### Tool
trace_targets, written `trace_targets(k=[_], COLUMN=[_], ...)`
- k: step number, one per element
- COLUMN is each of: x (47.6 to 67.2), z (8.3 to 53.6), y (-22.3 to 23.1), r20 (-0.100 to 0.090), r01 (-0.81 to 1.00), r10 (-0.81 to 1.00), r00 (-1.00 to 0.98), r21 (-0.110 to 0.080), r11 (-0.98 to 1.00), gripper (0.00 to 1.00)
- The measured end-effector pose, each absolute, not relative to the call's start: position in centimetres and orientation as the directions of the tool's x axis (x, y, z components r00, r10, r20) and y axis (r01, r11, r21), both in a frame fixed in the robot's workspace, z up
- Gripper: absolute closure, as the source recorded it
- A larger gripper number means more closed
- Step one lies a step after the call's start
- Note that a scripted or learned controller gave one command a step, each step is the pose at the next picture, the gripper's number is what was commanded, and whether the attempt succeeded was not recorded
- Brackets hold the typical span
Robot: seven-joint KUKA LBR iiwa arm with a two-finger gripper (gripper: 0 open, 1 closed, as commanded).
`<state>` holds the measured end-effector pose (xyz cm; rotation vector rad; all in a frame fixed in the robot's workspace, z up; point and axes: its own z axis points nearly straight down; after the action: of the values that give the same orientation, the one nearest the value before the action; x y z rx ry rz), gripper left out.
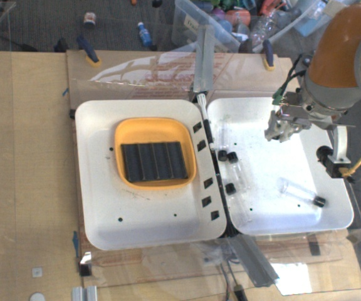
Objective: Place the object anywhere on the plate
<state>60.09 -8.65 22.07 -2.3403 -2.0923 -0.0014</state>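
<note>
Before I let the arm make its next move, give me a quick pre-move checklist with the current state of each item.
1. Plate present in the left bin: ok.
2. Plate has free space: not ok, a black ridged block covers most of it.
3. Objects to pick in the right bin: ok, a clear tube with a black cap and small black-capped pieces near the divider.
4. Gripper over the right bin: ok.
5. Object held in gripper: cannot tell.
</note>
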Motion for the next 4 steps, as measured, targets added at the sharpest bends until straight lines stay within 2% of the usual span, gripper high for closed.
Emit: trace_targets(k=[1,2,4], x=[64.9,66.8,66.8], z=[23.3,23.7,26.9], y=[-7.6,-6.3,-6.2], r20=[-0.002,-0.002,-0.004], r01=[1.0,0.988,0.907], r10=[1.0,0.988,0.907], r00=[-0.016,-0.156,-0.422], r21=[0.004,0.005,0.006], r11=[0.016,0.156,0.422], gripper=[1.0,1.0,1.0])
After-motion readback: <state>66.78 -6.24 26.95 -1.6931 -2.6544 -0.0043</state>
